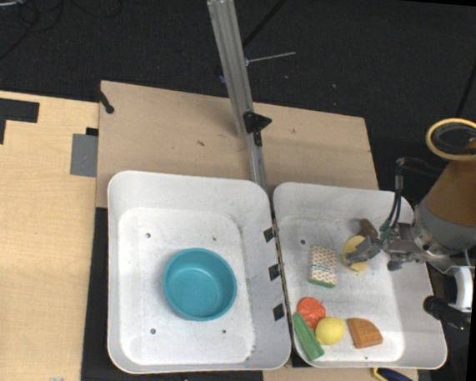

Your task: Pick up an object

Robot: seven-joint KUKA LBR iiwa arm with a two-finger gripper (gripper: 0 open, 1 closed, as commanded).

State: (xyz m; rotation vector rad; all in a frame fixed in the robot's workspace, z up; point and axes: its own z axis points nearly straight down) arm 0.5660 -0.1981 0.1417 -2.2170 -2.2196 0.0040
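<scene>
At the near edge of the right bin sits a cluster of small things: a green piece lying slantwise by the bin's near-left corner, a red-orange piece just behind it, a yellow ball touching both, and a brown wedge just beside the ball on its right. Further in, near the middle of that bin, a checkered block (pale, with a green lower edge) lies flat and apart from the cluster.

Beyond and to the right of the block, the gripper reaches in from the right side, low over the bin floor. A small yellow object sits right at its fingertips, with one dark finger lying across the top of it; the fingers seem to close about it, though the far side of the grasp is hidden, so a firm hold cannot be confirmed. The orange band of the arm rises behind, over the bin's right rim.

In the left bin a teal bowl stands upright, slightly near of centre. Behind both bins a metal rail slants away across the tan board.
</scene>
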